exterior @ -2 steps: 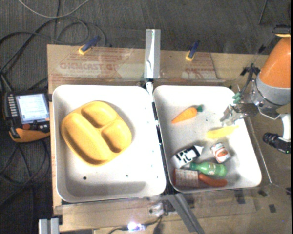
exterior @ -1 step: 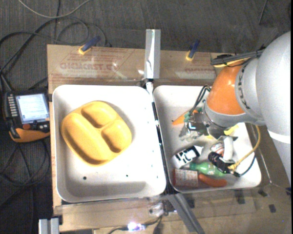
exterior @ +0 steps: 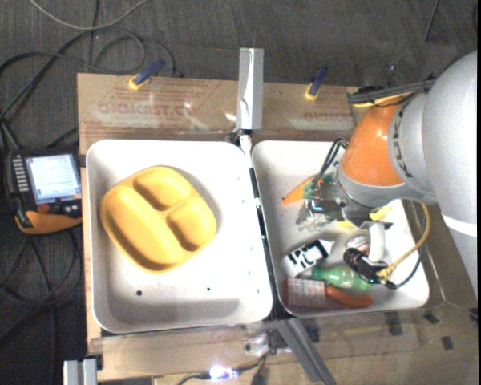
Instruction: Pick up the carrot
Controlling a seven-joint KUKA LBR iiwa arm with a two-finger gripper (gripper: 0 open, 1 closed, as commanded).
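**One carrot, half hidden under the wrist**

One carrot [exterior: 297,191] lies in the right bin [exterior: 271,215], toward its upper left, tilted with the orange tip pointing at the divider and the green top end disappearing beneath the arm. It looks like a toy: probably light, stiff and smooth, so it may slip or roll if pinched near the narrow tip. The thicker middle, taken across its width, seems the safer hold.

Directly beside it, the gripper [exterior: 322,208] hangs low over the bin, touching or just above the carrot's hidden end; whether it is apart or together cannot be told, as the wrist blocks it.

Further down the same bin sit a black-and-white box [exterior: 307,254], a green bottle [exterior: 341,276] and a red item [exterior: 349,298]. The left bin [exterior: 224,295] holds a yellow divided plate [exterior: 159,216].
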